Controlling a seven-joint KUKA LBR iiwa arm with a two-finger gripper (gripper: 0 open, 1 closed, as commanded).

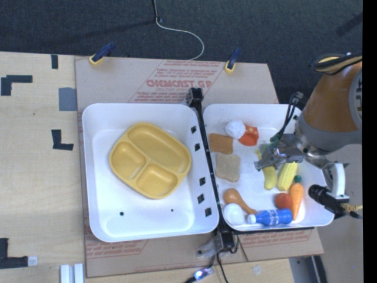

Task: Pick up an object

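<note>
Hand point(266, 158) sits low over yellow corn point(287, 174).

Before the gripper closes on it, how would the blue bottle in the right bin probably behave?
The blue bottle lies on its side, so it may roll when nudged. Its smooth round body could slip between fingers. It looks like light plastic, probably stiff enough to hold.

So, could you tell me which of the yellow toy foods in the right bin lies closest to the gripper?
The yellow corn cob, just below the gripper. The paler yellow piece lies beside it, slightly further left.
</note>
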